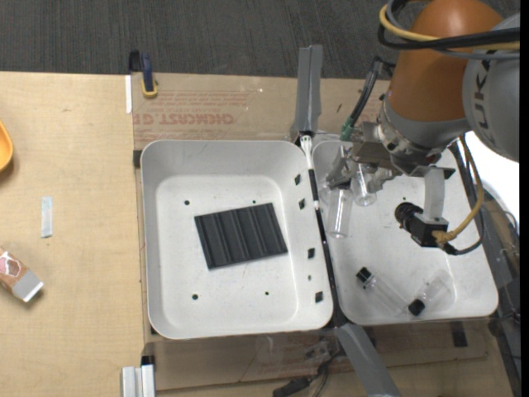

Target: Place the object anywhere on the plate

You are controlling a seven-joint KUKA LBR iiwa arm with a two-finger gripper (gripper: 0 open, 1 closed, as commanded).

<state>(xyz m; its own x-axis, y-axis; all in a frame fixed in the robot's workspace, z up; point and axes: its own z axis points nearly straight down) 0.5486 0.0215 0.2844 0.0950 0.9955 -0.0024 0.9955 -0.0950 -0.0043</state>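
Object: clear plastic tube (395, 292) with black caps, lying flat in the lower part of the right bin (463, 304), lower right of frame.
Plate: dark ribbed rectangle (240, 235) at the centre of the left bin (165, 222), well apart from the tube.
Gripper: (350, 190) over the right bin's upper left corner, near the divider; whether its clear fingers are parted, I cannot tell.
Arm: enters from upper right.
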